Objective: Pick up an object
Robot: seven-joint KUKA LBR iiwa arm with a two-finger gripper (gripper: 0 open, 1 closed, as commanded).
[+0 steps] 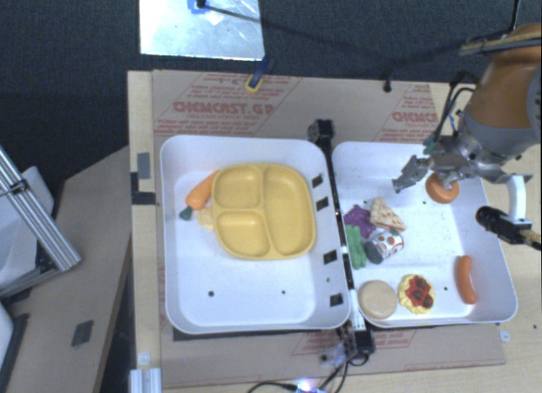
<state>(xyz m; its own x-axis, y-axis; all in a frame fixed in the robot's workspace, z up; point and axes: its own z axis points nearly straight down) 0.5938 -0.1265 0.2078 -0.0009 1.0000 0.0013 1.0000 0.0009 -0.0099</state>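
My jaws point(428, 175) hung over the right bin point(500, 298), beside an orange disc point(442, 190) at its far side; whether they were spread I could not tell. A yellow tray point(258, 211) and carrot point(200, 190) lay in the left bin point(246, 307).

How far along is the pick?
Nothing looks lifted yet. The gripper is low in the right bin, right at an orange round piece; whether it holds it is unclear. Left to do: secure a grasp and raise an object clear of the bin.
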